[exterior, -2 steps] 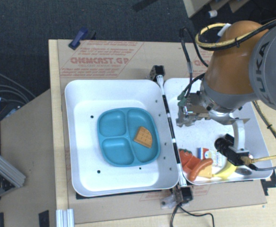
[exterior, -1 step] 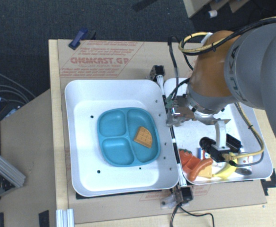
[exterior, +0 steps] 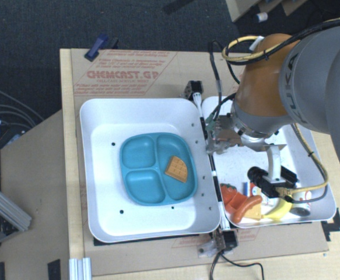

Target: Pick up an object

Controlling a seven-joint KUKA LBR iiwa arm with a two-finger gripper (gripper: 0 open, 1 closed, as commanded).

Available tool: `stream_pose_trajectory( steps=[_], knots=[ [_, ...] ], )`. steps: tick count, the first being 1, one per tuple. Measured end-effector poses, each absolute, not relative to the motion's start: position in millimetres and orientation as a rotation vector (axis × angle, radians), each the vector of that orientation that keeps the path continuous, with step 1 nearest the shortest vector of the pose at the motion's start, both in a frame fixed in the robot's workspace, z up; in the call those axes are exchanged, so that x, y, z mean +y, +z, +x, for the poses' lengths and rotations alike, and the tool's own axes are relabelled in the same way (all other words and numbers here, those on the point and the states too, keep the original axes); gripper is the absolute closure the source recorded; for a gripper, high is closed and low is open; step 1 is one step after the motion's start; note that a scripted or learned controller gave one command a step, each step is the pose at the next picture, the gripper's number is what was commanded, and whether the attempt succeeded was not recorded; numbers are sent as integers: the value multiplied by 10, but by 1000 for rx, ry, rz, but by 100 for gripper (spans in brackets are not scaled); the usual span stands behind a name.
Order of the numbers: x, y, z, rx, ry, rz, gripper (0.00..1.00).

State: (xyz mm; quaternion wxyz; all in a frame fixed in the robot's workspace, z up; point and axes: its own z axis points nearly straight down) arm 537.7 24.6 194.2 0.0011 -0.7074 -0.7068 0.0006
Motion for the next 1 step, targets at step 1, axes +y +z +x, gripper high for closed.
stream_pose_trajectory(
  steps=[1],
  knots=[
    [250,2041,5381,-2220,1,-2221,100]
  ],
)
